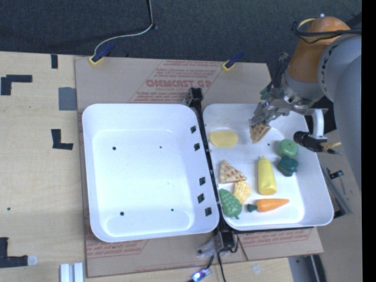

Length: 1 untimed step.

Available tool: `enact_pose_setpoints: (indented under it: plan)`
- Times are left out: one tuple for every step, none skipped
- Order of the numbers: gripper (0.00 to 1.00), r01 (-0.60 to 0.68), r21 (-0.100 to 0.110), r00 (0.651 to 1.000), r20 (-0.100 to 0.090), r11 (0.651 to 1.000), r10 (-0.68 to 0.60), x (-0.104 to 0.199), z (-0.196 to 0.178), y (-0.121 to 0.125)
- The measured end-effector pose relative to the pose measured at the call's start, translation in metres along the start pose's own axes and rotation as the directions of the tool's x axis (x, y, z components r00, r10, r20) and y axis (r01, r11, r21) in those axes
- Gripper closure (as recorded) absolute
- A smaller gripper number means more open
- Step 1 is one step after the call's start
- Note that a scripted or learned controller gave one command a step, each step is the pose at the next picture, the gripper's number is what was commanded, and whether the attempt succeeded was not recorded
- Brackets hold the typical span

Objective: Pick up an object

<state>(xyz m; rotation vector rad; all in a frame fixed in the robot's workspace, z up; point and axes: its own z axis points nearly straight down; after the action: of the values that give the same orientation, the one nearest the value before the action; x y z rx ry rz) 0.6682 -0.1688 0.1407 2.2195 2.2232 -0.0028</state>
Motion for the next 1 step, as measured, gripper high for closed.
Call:
enact_pose_setpoints:
  plan:
    - [1.00,0.002,0.001,1.000,-0.001,1.000,-0.002,0.0375,0.0036,0.0000]
